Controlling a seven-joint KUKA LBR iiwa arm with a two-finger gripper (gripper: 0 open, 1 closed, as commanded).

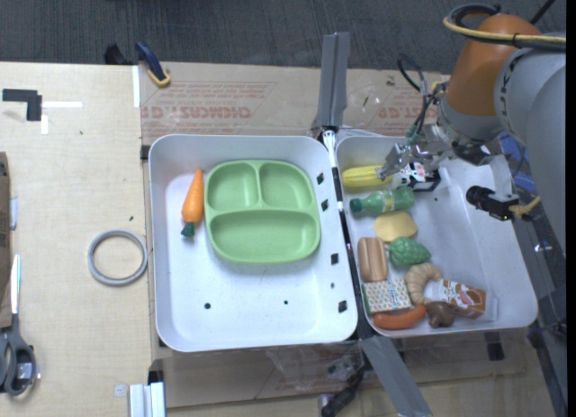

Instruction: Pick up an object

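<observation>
The camera view shows the gripper (402, 161) low in the far part of the right bin (504, 262), just beside the right end of a toy corn cob (363, 176); whether its fingers are spread or pressed together I cannot tell, because the wrist hides them. I judge the corn to be the thing aimed at. It lies against the bin's left wall, with a green bottle (382, 201) just on its near side. It looks like light, stiff plastic, a little slippery and not fragile, so the best hold would be across its short width, near the middle. The other toy food lies crowded along the same wall toward the near side, leaving little room there; the bin's right half is bare and smooth. The left bin (180, 289) holds a green divided plate (263, 211) and a carrot (193, 197); around the bins is a pale wooden bench (63, 181).
</observation>
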